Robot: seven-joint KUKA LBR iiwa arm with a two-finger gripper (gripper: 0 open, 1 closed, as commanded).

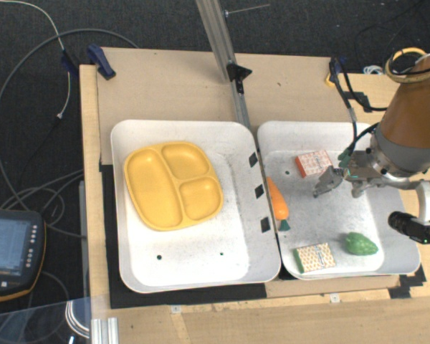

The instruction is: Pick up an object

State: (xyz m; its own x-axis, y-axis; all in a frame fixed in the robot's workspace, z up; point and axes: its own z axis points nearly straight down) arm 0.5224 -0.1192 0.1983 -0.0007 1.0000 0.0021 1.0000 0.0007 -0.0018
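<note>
Red box (313,163), claw (342,183) open beside it

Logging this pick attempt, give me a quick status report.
Claw open, holding nothing, over right bin. Nearest: red-patterned box. Carrot, green object apart, not blocking.

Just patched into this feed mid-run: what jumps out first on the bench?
The big yellow divided plate lies in the left bin. In the right bin, the gripper hangs over the middle, just right of a small red-and-white box and holding nothing. An orange toy carrot lies along that bin's left wall, with a green toy and a second small patterned box near the front edge.
</note>
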